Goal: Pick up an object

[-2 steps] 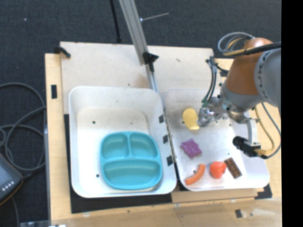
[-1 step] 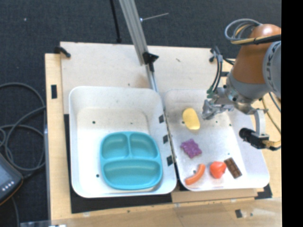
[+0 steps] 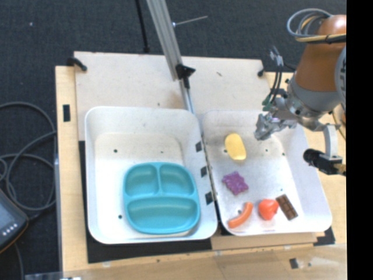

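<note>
The right bin (image 3: 303, 174) holds a yellow lemon-shaped piece (image 3: 235, 146), a purple bunch (image 3: 235, 183), an orange carrot (image 3: 240, 214), a red tomato (image 3: 267, 209) and a brown chocolate bar (image 3: 286, 207). My gripper (image 3: 263, 130) hangs over the bin's back part, to the right of the yellow piece and a little apart from it. Nothing shows between its tips.
A teal divided plate (image 3: 160, 197) lies in the left bin (image 3: 105, 156). A slanted metal pole (image 3: 169, 39) rises from the back between the bins. The arm's grey wrist and orange band (image 3: 317, 69) come in from the right. Cables lie on the floor at left.
</note>
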### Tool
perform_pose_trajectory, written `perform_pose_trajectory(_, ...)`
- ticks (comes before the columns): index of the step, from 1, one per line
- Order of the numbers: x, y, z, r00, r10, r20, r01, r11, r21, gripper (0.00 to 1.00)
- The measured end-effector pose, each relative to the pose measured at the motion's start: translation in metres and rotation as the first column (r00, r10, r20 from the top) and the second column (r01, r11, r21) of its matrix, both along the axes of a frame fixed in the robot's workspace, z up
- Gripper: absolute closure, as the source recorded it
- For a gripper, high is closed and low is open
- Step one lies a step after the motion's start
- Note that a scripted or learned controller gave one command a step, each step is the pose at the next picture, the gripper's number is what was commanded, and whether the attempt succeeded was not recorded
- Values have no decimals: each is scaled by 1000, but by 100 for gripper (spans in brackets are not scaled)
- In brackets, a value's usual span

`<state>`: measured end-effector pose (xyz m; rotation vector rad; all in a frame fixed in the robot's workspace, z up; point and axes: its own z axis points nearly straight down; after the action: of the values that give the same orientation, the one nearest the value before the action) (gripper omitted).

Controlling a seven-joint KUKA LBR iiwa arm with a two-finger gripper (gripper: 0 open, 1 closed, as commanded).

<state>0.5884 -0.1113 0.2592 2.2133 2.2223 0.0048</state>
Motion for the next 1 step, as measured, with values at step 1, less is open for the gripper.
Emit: perform_pose_trajectory(1, 9, 48, 7, 1000, 3, -3, -3, 1000, 2, 100)
